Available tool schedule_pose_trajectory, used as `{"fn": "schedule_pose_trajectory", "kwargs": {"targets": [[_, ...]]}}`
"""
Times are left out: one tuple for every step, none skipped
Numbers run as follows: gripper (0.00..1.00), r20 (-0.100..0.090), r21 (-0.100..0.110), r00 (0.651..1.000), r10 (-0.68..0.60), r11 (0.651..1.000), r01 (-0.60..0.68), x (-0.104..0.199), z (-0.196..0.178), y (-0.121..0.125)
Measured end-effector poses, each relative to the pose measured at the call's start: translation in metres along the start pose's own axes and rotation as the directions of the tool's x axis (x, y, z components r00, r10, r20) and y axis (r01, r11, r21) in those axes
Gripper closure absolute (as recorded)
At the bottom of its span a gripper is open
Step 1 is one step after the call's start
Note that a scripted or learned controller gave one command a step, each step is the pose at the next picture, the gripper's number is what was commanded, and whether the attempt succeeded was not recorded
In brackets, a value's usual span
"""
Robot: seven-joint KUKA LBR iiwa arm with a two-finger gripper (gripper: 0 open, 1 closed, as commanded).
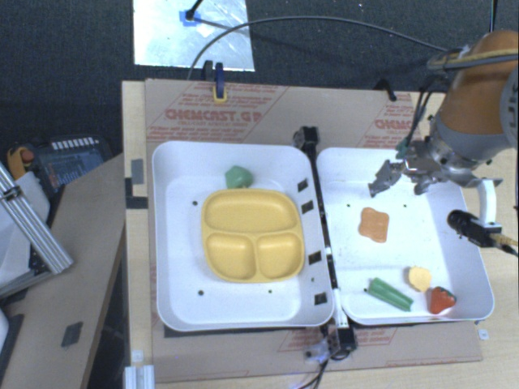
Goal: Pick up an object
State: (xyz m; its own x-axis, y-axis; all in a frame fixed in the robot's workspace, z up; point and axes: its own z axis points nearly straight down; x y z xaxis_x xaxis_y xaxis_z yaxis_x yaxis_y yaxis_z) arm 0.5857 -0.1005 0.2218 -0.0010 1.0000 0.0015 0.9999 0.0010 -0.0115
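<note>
two white bins share the bench; gripper (pixel 403 177) hangs unclenched, grasping nothing, beside the orange piece (pixel 374 224) — a descent here might miss it.

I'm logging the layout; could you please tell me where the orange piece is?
The orange piece lies in the right bin, near its middle, below the pincer.

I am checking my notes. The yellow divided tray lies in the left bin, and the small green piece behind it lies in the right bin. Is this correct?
One detail is wrong. The camera view shows the small green piece in the left bin, just behind the yellow divided tray, not in the right bin. The tray is in the left bin, as you wrote.
</note>
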Motion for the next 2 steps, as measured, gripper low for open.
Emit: {"fn": "schedule_pose_trajectory", "kwargs": {"targets": [[0.00, 0.002, -0.013, 1.000, -0.002, 1.000, 0.002, 0.000, -0.007, 0.003], [0.00, 0.001, -0.010, 1.000, 0.000, 1.000, 0.000, -0.003, 0.035, 0.002]]}}
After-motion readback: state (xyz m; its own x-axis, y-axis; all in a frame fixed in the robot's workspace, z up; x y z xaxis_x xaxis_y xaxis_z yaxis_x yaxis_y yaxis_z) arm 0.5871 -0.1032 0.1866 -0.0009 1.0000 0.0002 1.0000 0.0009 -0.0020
